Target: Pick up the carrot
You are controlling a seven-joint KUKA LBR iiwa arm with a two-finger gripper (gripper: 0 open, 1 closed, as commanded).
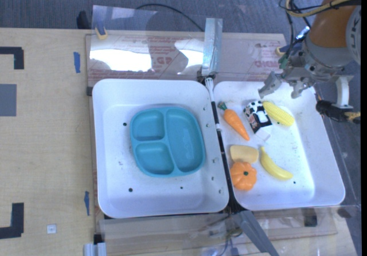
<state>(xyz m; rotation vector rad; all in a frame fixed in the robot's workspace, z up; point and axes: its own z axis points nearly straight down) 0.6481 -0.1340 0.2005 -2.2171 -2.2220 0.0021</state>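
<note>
Here, carrot (235, 123) lower-left of open end effector (284, 87)

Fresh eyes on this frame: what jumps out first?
The teal divided plate in the left bin grabs the eye first. Next, the right bin's bright clutter: carrot by the divider, orange pumpkin, two bananas. The tool hovers open over that bin's far edge.

Arm (338, 14) cut off by right edge; black-and-white item (258, 115) indistinct.
</note>
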